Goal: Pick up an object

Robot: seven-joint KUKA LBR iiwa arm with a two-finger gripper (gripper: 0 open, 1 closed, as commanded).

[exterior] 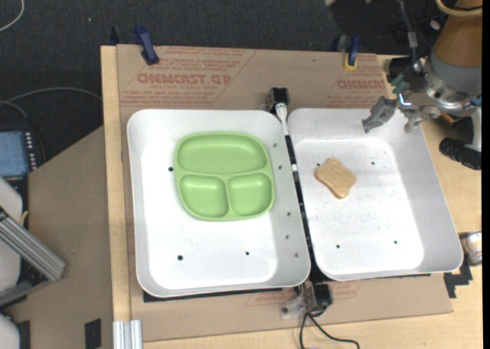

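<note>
Jaws [392,112]: one pair, spread apart, holding nothing, hanging over the far right corner of the right bin [429,210]. Biscuit [335,177]: one, tan, lying flat in the right bin, left of and nearer than the jaws, well apart from them. Best approach, as judged: centre above it, descend straight, close across its narrow width. Plate [225,175]: one, green, three compartments, in the left bin [153,240]. Bins: two, on one table [115,187].

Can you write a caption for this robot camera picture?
Gripper open above the right bin's far edge; tan slice inside, green tray next door.
</note>
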